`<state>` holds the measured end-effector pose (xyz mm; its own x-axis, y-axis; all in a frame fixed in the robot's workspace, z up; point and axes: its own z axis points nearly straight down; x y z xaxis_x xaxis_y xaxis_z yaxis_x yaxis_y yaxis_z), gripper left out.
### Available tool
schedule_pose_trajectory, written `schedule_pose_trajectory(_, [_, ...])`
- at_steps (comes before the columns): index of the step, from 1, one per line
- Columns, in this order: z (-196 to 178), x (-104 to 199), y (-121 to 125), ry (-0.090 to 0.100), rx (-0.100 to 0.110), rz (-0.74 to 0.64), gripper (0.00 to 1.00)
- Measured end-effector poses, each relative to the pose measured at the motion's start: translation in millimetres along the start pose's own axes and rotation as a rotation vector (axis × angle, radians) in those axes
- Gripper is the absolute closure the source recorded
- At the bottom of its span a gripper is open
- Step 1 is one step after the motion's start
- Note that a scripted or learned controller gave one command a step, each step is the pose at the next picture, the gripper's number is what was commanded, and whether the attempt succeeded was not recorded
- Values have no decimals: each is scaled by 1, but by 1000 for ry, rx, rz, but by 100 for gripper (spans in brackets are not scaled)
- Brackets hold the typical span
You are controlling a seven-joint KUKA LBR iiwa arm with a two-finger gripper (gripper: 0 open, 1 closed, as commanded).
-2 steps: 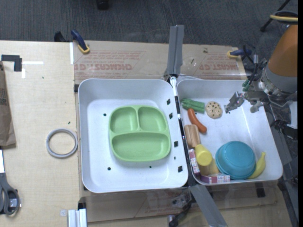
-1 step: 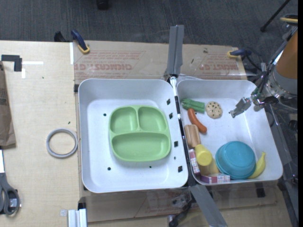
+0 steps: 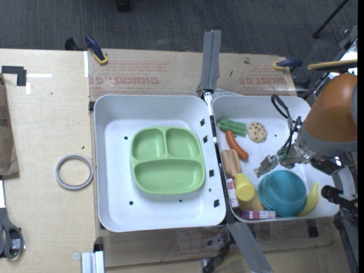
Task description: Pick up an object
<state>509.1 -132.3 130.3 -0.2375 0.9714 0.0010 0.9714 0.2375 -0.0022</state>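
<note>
**Gripper low in right bin**

Green divided plate (image 3: 168,161) is seen mid left bin (image 3: 108,169). In right bin (image 3: 267,104): yellow bottle (image 3: 244,189) nr front-left corner, blue bowl (image 3: 282,192) at front edge. Gripper (image 3: 266,166) is just above bowl; grip state can't be told.

The gripper (image 3: 267,165) hangs low over the right bin (image 3: 259,102), with the bowl (image 3: 282,192) just beside it toward the near wall and the banana (image 3: 311,199) beyond the bowl's right edge. The cookie (image 3: 257,132) lies behind the gripper. Left of it lie the carrot (image 3: 236,145), bread roll (image 3: 231,162) and bottle (image 3: 244,189). Farther left, the divided plate (image 3: 168,160) rests in the left bin (image 3: 111,169).
</note>
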Motion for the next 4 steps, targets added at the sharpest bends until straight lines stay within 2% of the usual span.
schedule_pose_trajectory(1, [40, 10, 35, 0, 1, 171, 0])
schedule_pose_trajectory(2, [39, 21, -23, -1, -3, 133, 0])
schedule_pose_trajectory(3, [39, 25, 32, -1, -1, 40, 0])
schedule_pose_trajectory(4, [-61, 50, 51, -2, -2, -209, 0])
